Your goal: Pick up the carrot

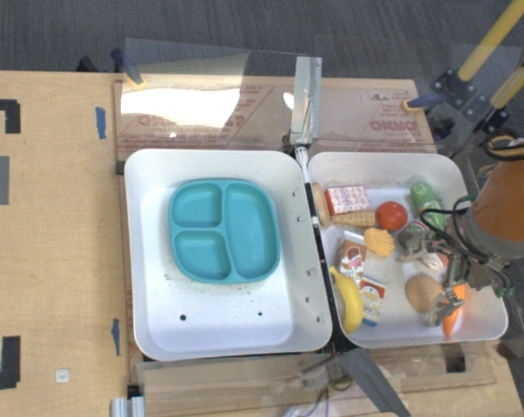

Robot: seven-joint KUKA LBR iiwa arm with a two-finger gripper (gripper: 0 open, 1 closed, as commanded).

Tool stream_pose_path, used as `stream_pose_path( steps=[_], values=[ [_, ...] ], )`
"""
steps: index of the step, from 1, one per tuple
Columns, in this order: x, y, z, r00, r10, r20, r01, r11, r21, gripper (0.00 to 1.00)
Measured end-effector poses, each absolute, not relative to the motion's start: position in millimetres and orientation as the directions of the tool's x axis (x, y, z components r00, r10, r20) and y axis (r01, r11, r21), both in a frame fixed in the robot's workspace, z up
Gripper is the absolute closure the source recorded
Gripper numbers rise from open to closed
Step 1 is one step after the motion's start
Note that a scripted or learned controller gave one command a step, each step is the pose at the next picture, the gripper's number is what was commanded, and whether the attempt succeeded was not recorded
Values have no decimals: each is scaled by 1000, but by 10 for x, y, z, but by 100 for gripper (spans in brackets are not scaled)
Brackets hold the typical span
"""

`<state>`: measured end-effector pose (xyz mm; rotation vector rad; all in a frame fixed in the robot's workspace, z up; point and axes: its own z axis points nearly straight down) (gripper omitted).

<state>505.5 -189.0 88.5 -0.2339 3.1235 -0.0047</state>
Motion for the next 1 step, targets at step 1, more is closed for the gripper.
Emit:
stream_pose_path(
  steps=[1],
  values=[
    [4904, -1846, 869, -976, -216, -6, -216, 976, -2, 0]
  ],
)
